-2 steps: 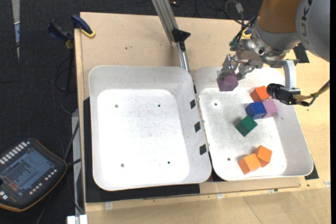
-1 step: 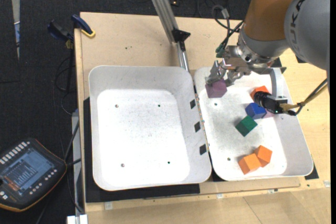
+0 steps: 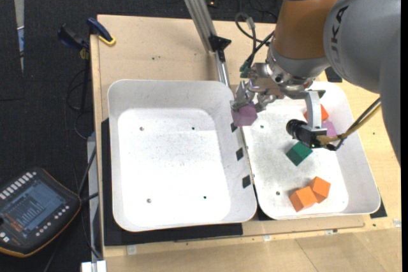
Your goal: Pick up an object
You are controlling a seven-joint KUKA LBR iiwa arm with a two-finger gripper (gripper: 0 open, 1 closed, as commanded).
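My gripper (image 3: 245, 100) hangs over the seam between the two bins, at the right bin's upper left corner. A small purple block (image 3: 244, 115) sits between its fingertips, and the gripper is shut on it. The block is held just above the bins' rims. In the right bin (image 3: 357, 197) lie a green block (image 3: 298, 153), two orange blocks (image 3: 303, 199) (image 3: 320, 188) close together near the front, and another orange piece (image 3: 317, 113) partly hidden behind the arm's white bracket. A pale purple piece (image 3: 329, 130) peeks out beside that bracket.
The left bin (image 3: 118, 137) lies beside the right one. A slanted metal pole (image 3: 194, 3) crosses the bench behind the bins. A blue-and-yellow clamp (image 3: 97, 28) sits at the bench's back left corner. A teach pendant (image 3: 32, 207) lies at the lower left.
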